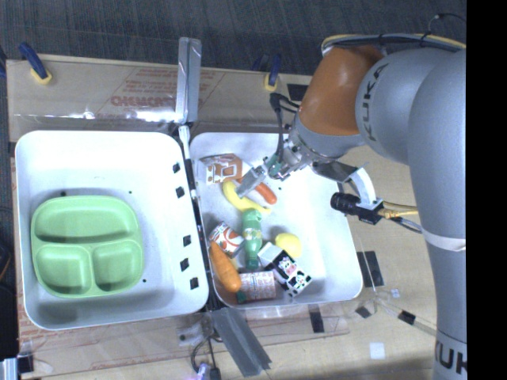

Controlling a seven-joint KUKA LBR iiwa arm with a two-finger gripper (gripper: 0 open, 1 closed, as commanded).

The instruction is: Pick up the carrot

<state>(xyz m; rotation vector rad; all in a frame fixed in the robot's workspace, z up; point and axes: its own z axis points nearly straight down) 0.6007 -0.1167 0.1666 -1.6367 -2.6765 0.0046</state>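
The carrot [224, 269] is orange and tapered. It lies along the left wall of the right bin [333, 248], near the front corner, with nothing gripping it. My gripper [255, 182] hangs low over the upper middle of that bin, just above a yellow banana [236, 197] and a small orange-red item [267, 195]. It is well behind the carrot, about a third of the bin's depth away. The arm's orange band [341, 93] and grey body hide the bin's back right corner.
Packed beside the carrot are a red-and-white can [226, 238], a green bottle [251, 240], a lemon [287, 244], a cow-patterned carton [290, 274] and a lying can [257, 285]. A small box [224, 167] lies at the back. The left bin [103, 157] holds a green divided tray [85, 246].
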